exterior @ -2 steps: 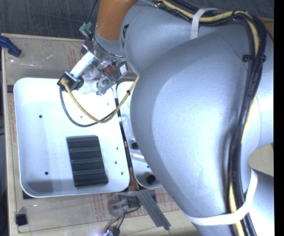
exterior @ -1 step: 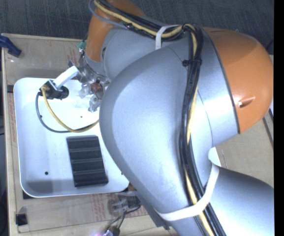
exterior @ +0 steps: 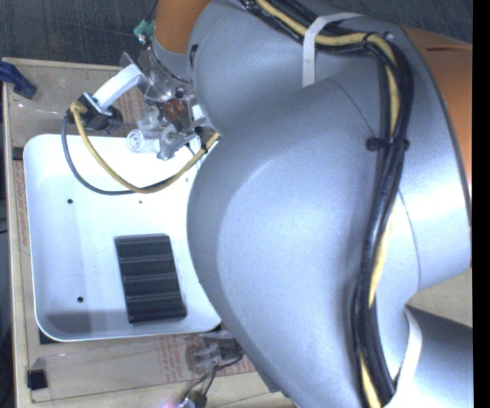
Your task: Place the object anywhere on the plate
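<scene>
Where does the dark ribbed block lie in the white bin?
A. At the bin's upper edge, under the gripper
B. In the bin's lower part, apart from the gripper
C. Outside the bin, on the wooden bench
B: the dark ribbed block lies flat on the white bin floor near its lower edge, well apart from the gripper at the upper edge.

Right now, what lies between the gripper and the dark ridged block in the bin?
In the camera view, bare white bin floor, crossed by a looping yellow-and-black cable just below the gripper. Nothing else lies before the block.

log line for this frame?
arm: covers right of view | gripper: over bin's far end | black ridged block: on bin floor, apart from gripper
</scene>
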Robot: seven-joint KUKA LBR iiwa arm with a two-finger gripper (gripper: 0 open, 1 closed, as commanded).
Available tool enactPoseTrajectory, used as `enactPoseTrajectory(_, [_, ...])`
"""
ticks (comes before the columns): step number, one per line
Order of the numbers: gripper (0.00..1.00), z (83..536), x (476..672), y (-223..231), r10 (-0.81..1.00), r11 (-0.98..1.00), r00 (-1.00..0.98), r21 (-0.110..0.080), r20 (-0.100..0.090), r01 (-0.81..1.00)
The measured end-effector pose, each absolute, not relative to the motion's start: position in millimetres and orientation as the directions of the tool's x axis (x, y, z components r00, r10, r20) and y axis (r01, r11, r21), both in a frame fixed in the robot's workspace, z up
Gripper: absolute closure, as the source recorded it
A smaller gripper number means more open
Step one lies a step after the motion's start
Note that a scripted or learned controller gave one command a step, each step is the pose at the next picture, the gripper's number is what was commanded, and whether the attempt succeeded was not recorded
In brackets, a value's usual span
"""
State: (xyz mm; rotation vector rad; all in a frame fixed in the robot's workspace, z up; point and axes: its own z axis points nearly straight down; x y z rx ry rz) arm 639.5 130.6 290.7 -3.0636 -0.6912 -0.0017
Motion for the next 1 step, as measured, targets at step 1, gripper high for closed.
enactPoseTrajectory(1, [1.00, 380.9, 638.2, 91.5, 0.275, -0.962, 0.962, 0.002, 0.002, 0.275])
